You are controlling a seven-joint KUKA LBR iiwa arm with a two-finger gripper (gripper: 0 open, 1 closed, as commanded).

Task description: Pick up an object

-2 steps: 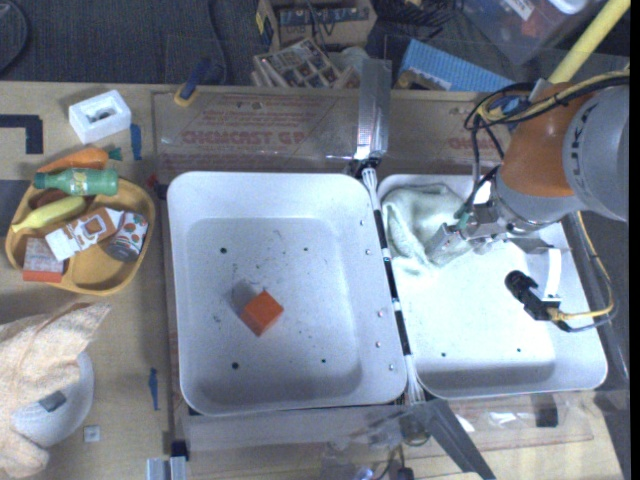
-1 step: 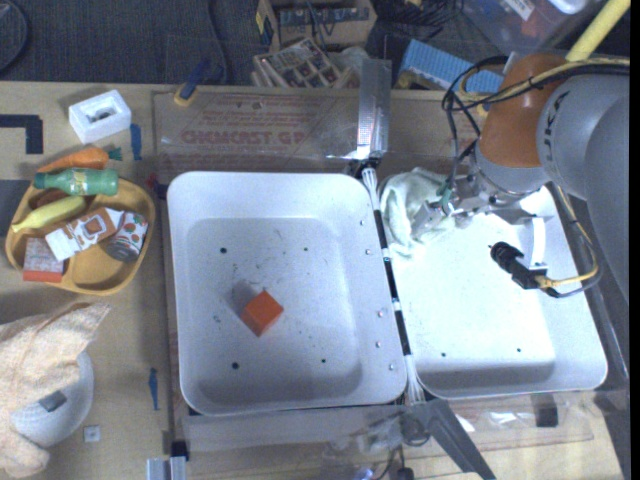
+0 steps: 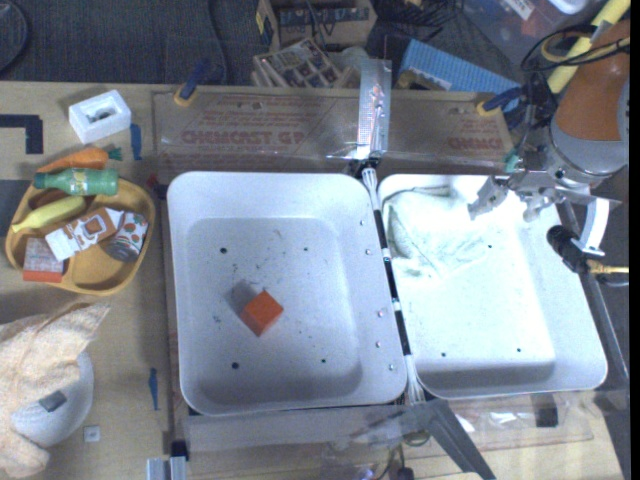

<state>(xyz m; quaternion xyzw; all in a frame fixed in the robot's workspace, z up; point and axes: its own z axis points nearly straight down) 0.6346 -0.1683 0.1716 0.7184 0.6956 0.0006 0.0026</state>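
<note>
An orange cube (image 3: 263, 311) lies in the left bin (image 3: 200, 208), a little left of its middle, with a grey shadow or patch just behind it. A crumpled pale, whitish-green sheet (image 3: 432, 233) lies in the far-left part of the right bin (image 3: 570, 358). My gripper (image 3: 509, 200) hangs over the far edge of the right bin, just right of the sheet. Its fingers (image 3: 484, 199) are spread open and nothing is between them. The cube is far off to its left, in the other bin.
A yellow bowl (image 3: 112, 280) of toy food stands left of the bins, with a white box (image 3: 100, 116) behind it. A pale cloth (image 3: 40, 353) lies at the front left. Clear plastic panels (image 3: 260, 128) stand along the bins' far side.
</note>
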